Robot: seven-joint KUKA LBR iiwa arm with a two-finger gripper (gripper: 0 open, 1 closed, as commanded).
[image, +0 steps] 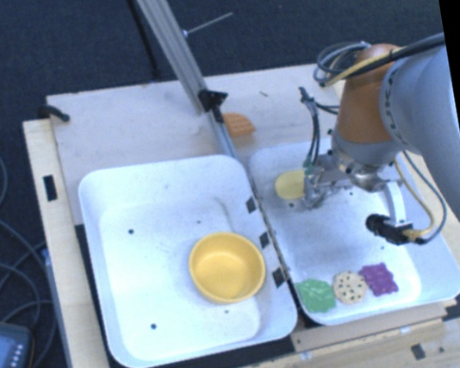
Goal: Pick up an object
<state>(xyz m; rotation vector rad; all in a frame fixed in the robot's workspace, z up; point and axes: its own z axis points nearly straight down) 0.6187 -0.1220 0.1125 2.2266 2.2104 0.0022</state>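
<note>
Camera view: two-finger metal gripper (313,195) low in right white bin (437,275), finger opening indiscernible, touching pale yellow round object (289,185) beside it.

Both bins are white: the left bin (120,206) is dotted with a few dark specks and holds a plain yellow bowl (226,266). In the right bin (433,276), nearest the bowl, lies a green piece (317,294); beyond it a tan cookie (349,287) with dark chips, then a purple piece (379,279). Above the green piece sits a pale yellow object (289,184). The arm (413,104) is grey, banded orange.
</note>
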